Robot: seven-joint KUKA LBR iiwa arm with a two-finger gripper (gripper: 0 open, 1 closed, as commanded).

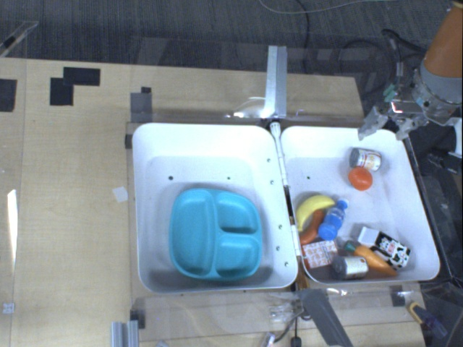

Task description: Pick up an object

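Several small items, nothing picked yet.
A tin and orange ball are seen in the right bin, just below-left of the gripper, which is held open and empty at the far rim; a blue tray is left alone in the left bin.

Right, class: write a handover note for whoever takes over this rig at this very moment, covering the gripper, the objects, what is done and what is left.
Gripper: open, holding nothing, above the far right corner of the right white bin.
Objects: small silver can and orange ball lie nearest it; yellow banana, blue plastic bottle and other items crowd the near end.
Left white bin: turquoise divided plastic tray.
Done: nothing picked.
Left: descend, grasp one object, lift.
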